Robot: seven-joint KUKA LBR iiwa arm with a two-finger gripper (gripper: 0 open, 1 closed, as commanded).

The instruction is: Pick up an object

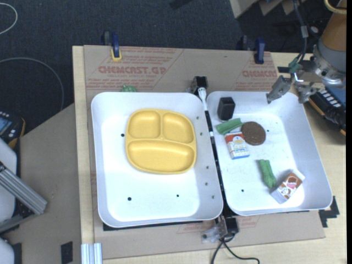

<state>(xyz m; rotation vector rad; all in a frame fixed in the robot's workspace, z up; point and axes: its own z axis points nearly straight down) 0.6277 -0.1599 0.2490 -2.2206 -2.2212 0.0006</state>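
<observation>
Right bin (308, 147) holds loose objects — black block (226, 107), brown disc (253, 133), two green pieces (267, 172), small cartons (237, 146).

text: "CHEMCAST GP" | on: brown board (137, 69) under bins | repeated at right, partly legible

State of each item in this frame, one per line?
gripper: above right bin's far edge, nothing between its fingers
yellow divided plate: upright in left bin
black block: standing
brown disc: lying flat
green pod: lying
small carton: tipped, near corner
</observation>
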